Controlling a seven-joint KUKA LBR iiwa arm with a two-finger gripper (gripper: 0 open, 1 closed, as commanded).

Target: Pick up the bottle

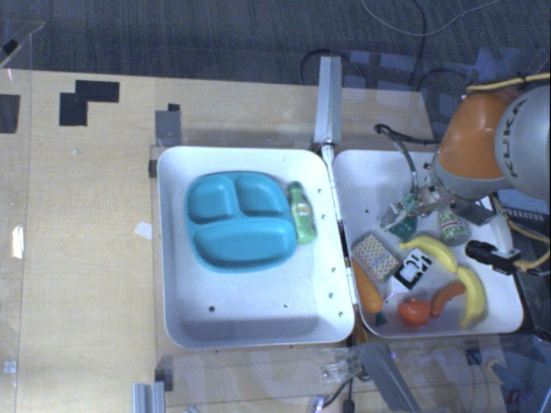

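The bottle (301, 214) is pale green and see-through with a darker green cap. It lies in the left bin (258, 321), along the right rim of a blue divided plate (239, 222). My gripper (417, 205) hangs low in the right bin (366, 175), under the grey arm with its orange band (473, 140). It is well to the right of the bottle, across the wall between the bins. A small teal object (402, 225) lies just below the gripper.
The right bin holds several toys: two bananas (441, 255) (472, 295), a carrot (368, 289), a tomato (414, 311), a sausage (448, 296), a speckled sponge (373, 252), a black-and-white tag (412, 270) and a small jar (451, 225). A metal post (327, 101) stands behind the bins.
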